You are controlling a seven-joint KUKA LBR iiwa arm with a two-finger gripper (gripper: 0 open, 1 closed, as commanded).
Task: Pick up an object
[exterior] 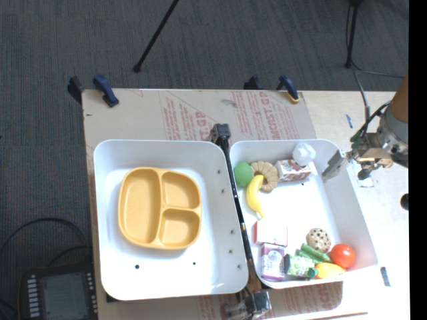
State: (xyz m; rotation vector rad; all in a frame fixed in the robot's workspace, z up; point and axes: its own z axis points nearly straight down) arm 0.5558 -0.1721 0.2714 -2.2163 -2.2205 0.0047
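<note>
Camera view
Left bin [107, 179]: a shallow white tray in the lower left half of the frame, holding a yellow divided plate [160, 207] with three compartments, lying flat near its middle.
Right bin [353, 209]: a white tray just beside the left one, in the lower right half, holding all the small objects.
Upper part of right bin: a green ball [243, 173] touching a tan braided pastry [265, 173]; a yellow banana [255, 195] just below them; a small carton [293, 171] to the right of the pastry, with a white round object [303, 154] at its upper right.
Middle of right bin: a white-and-red packet [272, 233] lying flat.
Lower part of right bin: a purple-and-white pouch [272, 261], a green item [305, 259] beside it, a speckled cookie [318, 239], a red tomato [342, 255] and a yellow piece [329, 270] crowded together in the lower right corner.
Gripper [335, 164]: at the right edge of the frame, at the upper right rim of the right bin, apart from every object; nothing sits between its fingers. Whether they are spread or closed cannot be told.
Arm [400, 115]: reaches in from the right edge, partly cut off.
Bench [167, 115]: a pale board with red printing under both bins, with blue clamps [105, 89] along its far edge.
</note>
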